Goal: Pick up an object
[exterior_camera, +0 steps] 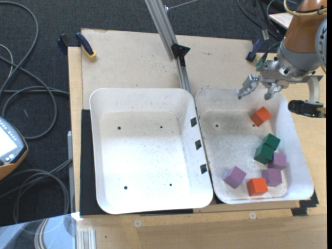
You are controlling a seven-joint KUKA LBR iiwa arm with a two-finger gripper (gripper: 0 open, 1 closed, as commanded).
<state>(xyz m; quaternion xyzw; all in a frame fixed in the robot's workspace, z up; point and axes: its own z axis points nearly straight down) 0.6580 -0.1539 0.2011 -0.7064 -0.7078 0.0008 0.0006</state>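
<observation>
**Two bins side by side, blocks in the right one**

On the table (129,61) the left bin (98,139) sits at nine o'clock of the right bin (218,139), rims touching. Six blocks (267,148) lie in the right bin: one toward twelve o'clock, five clustered near its five o'clock corner.

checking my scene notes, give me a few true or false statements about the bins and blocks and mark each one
1. All the blocks lie in the right bin. True.
2. The claw holds an orange block. False: nothing is between its fingers; it hangs over the right bin's far edge, with the nearest orange block lying below it.
3. There are two orange blocks. True: the other sits near the front edge.
4. The green block lies in the left bin. False: it is in the right bin, beside a purple block.
</observation>
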